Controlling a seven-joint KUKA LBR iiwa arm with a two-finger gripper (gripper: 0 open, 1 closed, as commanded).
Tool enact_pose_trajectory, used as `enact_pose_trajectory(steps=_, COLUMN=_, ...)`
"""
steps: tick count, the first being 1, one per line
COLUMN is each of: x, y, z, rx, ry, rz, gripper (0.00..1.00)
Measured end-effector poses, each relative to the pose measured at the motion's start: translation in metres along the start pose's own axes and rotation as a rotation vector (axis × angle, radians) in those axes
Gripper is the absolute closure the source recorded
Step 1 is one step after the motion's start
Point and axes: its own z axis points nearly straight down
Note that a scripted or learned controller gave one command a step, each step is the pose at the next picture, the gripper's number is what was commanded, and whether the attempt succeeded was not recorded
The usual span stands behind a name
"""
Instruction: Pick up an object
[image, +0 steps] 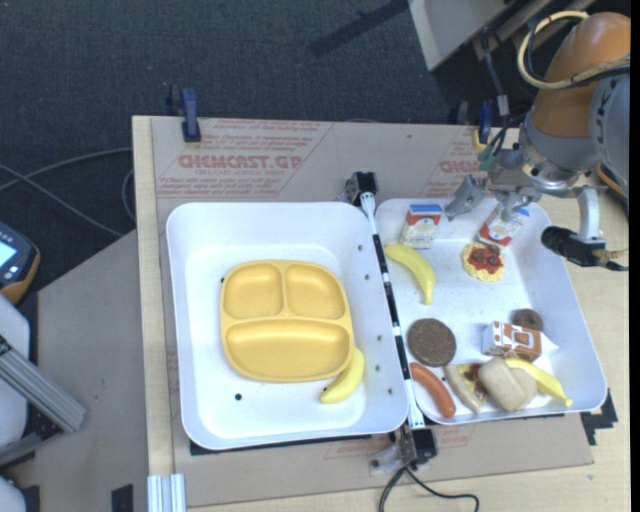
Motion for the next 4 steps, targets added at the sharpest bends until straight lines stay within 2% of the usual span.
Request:
enact_pose_trajectory(steps=1, x=-0.061, y=-0.017, z=0.054, rx=0.008, ry=0.001, rz=0.007, gripper=0.0)
enact_pose_trajectory(steps=2, x=-0.069, y=-0.023, z=0.091, rx=0.002, ry=0.003, rz=0.004, gripper=0.0)
enact_pose_trajectory(steps=3, x=-0.068, y=-0.02, z=0.077, rx=-0.005, ry=0.0, rz=0.001, gripper=1.0)
enact_pose_trajectory(steps=4, x=0.008, y=0.001, z=0.091, rx=0.0, ry=0.002, rz=-0.005, gripper=1.0)
